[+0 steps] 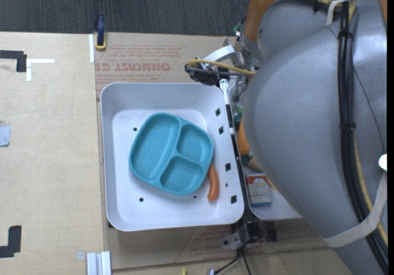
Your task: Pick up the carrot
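Observation:
An orange carrot (213,184) lies on the floor of the left white bin (117,200), against the lower right edge of a blue divided plate (171,154). The grey arm (314,114) covers the right side of the view and hides most of the right bin. The gripper itself is hidden behind the arm's body.
A small printed box (259,189) and a bit of something orange (242,139) show in the right bin beside the arm. Black cables (212,69) run over the bins' top edge. Brown cardboard (141,61) lies under the bins.

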`<state>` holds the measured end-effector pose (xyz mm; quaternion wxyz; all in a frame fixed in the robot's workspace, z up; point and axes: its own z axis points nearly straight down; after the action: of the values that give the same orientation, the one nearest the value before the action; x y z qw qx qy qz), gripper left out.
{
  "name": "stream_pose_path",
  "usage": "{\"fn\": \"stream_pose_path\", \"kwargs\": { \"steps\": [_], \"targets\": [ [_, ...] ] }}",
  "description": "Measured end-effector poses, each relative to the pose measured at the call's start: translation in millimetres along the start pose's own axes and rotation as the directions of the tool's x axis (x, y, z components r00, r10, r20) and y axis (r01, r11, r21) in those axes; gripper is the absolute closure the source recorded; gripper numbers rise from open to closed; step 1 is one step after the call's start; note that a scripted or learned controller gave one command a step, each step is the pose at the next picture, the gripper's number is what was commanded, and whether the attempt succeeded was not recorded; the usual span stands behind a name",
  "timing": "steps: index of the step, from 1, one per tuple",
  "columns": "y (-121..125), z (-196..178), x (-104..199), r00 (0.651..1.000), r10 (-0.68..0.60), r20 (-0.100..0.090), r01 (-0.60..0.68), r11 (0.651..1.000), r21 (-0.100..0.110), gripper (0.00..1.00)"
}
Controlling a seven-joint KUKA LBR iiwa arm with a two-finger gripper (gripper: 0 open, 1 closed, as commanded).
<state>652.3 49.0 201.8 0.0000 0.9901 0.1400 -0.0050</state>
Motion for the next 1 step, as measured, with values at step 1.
{"fn": "stream_pose_path", "kwargs": {
  "steps": [1],
  "targets": [
    [48.0, 11.9, -43.2, 0.943, -0.332, -0.001, 0.332, 0.943, -0.001, 1.0]
  ]
}}
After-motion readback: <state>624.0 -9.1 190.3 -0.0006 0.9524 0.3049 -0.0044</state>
